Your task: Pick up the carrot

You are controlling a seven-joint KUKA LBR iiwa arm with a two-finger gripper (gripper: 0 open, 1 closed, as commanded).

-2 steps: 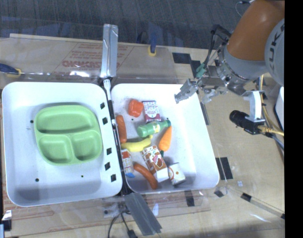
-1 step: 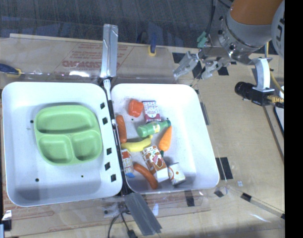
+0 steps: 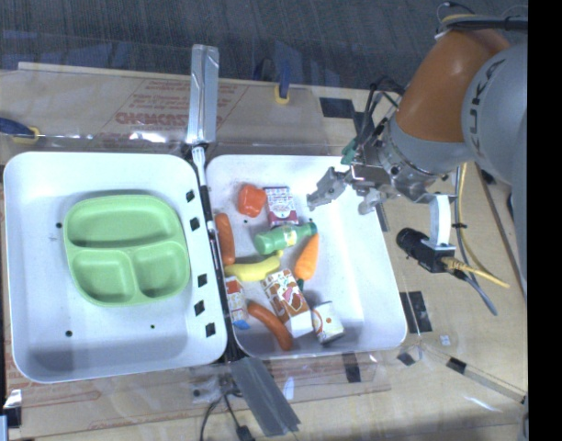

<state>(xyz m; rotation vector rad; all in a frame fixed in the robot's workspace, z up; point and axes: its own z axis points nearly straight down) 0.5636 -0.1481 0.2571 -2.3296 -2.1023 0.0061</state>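
Camera view: the carrot [image 3: 307, 257] is seen in the right bin [image 3: 373, 274], touching the green bottle [image 3: 284, 239] and near the banana [image 3: 253, 269]. The end effector [image 3: 347, 191] is held spread and empty above the bin. A neighbour could be pinched instead.
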